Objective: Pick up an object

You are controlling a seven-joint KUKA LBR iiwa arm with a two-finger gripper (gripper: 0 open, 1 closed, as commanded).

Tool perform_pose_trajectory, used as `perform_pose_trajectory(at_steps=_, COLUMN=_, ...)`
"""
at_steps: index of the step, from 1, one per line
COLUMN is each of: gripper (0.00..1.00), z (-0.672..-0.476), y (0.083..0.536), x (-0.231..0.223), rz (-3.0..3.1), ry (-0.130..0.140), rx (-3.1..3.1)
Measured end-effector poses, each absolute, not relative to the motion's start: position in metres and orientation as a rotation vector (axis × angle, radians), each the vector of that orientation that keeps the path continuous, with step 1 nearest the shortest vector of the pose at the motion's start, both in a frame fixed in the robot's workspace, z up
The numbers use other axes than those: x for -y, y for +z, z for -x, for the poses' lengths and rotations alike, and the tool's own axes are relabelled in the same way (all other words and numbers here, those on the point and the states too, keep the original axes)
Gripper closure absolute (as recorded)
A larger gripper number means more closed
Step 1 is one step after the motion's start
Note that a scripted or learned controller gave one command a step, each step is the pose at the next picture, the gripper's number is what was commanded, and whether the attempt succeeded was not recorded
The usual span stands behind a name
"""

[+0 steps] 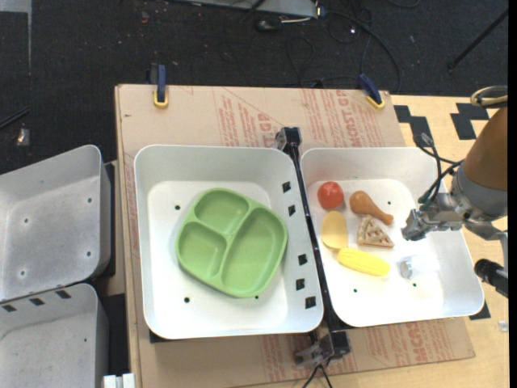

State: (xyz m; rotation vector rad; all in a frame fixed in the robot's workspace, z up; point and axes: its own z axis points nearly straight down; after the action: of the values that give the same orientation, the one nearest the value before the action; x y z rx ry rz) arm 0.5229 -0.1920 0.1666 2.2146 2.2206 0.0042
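Note:
The right bin (420,301) holds a red tomato (329,194), a brown chicken drumstick (370,206), a waffle-patterned pizza slice (374,234), a pale yellow chip-like piece (334,229), a yellow corn cob (363,262) and a small grey metal piece (405,268). My gripper (414,226) hangs over the right side of this bin, just right of the pizza slice and above the metal piece. Nothing shows between its fingers.
The left bin (161,297) carries a green divided plate (233,241). Black clips hold the divider between the bins. Grey trays (48,217) lie at the far left. Cables run from the arm (489,164) at the right edge.

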Motion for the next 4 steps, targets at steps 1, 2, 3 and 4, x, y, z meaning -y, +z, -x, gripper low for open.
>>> perform_pose_trajectory(at_steps=1, gripper=1.00, z=-0.531, y=0.213, x=0.188, rz=-2.214, ry=0.004, rx=-2.221)
perform_pose_trajectory(at_steps=2, gripper=1.00, z=-0.532, y=0.229, x=0.188, rz=-2.216, ry=0.002, rx=-2.222)
perform_pose_trajectory(at_steps=3, gripper=1.00, z=-0.525, y=0.220, x=0.141, rz=-2.216, ry=0.000, rx=-2.230)
perform_pose_trajectory(at_steps=4, gripper=1.00, z=-0.526, y=0.229, x=0.093, rz=-2.214, ry=0.002, rx=-2.231)
